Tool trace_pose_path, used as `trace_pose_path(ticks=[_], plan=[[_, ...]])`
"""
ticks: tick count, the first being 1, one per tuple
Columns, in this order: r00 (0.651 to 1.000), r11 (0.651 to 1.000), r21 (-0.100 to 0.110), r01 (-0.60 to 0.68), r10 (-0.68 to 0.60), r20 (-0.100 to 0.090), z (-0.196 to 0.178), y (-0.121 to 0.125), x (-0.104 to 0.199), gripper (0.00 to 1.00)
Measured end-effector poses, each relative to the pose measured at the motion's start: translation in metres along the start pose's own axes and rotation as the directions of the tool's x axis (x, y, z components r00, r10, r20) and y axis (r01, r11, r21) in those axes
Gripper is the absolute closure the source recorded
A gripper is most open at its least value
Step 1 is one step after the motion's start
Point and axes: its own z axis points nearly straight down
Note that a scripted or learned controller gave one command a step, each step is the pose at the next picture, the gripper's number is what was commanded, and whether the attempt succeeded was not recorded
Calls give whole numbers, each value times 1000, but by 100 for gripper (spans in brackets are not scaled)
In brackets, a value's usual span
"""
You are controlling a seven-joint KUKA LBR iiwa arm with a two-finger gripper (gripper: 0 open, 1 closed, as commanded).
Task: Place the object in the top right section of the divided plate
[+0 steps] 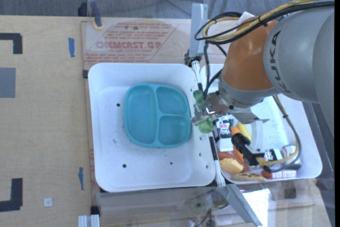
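The teal divided plate (157, 115) lies in the left white bin (106, 157), with one long section on its left and two smaller ones on its right. All three sections look bare. My gripper (204, 112) hangs over the wall between the two bins, just right of the plate's right rim. Small green bits (198, 96) show at the gripper; I cannot tell whether they are a held thing or part of it. The grey and orange arm hides most of the right bin (311, 162).
Several small things lie in the right bin's front corner, among them a yellow and orange piece (234, 165) and a red one (276, 171). A cardboard sheet (133, 42) with red print lies behind the left bin. Pale wood bench stretches to the left.
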Motion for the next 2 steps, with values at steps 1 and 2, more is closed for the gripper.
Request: trace_pose_path(ticks=[1,2], plan=[[1000,1000,0,-1,1,0,0,0,0,0],[994,994,-1,113,-113,0,0,12,21,0]])
